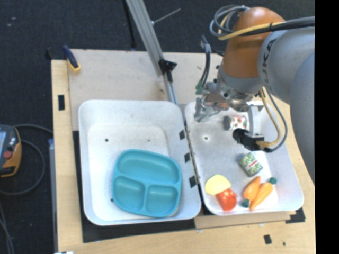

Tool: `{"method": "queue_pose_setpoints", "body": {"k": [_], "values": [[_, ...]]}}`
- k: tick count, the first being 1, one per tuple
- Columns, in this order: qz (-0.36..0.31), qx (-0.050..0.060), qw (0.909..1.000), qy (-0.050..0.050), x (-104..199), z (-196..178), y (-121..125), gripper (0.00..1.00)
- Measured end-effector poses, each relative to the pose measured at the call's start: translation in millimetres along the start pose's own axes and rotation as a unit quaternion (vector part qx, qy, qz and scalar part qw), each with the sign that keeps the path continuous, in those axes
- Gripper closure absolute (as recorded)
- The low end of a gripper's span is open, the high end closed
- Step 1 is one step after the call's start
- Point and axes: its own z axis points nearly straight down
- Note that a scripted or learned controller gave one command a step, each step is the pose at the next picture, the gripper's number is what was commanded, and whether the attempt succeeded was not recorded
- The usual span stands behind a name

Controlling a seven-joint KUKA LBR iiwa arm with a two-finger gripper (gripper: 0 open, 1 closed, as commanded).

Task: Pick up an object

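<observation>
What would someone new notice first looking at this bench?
Probably the big grey arm with its orange band, reaching in over the far end of the right bin. Next, the blue divided tray in the left bin, then the bright toy carrots clustered at the right bin's near end.

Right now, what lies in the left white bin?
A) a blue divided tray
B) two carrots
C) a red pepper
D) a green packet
A: the blue divided tray lies in the left bin; the toy foods lie in the right bin.
</observation>
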Motion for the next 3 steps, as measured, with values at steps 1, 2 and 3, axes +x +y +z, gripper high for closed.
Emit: {"method": "queue_pose_setpoints", "body": {"k": [1, 2, 3], "values": [[0.000, 0.001, 1.0000, 0.000, 51, -9, 8, 1.00], [0.001, 0.001, 1.0000, -0.001, 104, 0, 18, 1.00], [0.003, 0.001, 1.0000, -0.001, 101, -1, 17, 0.00]]}}
